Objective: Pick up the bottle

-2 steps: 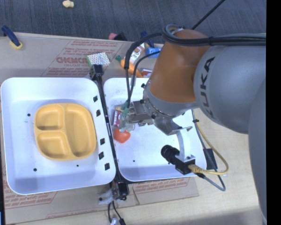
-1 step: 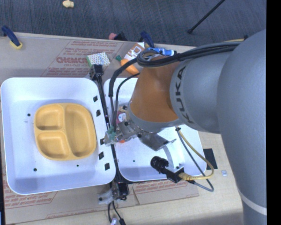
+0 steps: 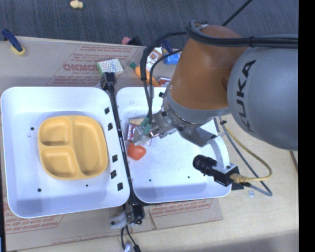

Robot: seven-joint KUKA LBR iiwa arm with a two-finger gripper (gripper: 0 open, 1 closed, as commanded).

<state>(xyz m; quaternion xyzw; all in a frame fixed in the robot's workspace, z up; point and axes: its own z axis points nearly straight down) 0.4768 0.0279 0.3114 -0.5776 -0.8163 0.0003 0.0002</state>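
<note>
My gripper (image 3: 147,130) is low over the left side of the right bin (image 3: 173,190), and the big grey and orange arm covers much of that bin. Right at the gripper's tip lies a small cluster of things. It includes a red and pale item (image 3: 132,132) that may be the bottle, but it is too small and too covered to be sure. A round red-orange piece (image 3: 137,151) lies just below it on the bin floor. Whether anything is held is hidden from view.
The left bin (image 3: 21,193) holds a yellow divided plate (image 3: 72,146). Orange and blue items (image 3: 156,67) sit at the right bin's far edge behind the arm. A black cylinder (image 3: 209,167) with cables juts from the wrist. A black divider (image 3: 117,140) separates the bins.
</note>
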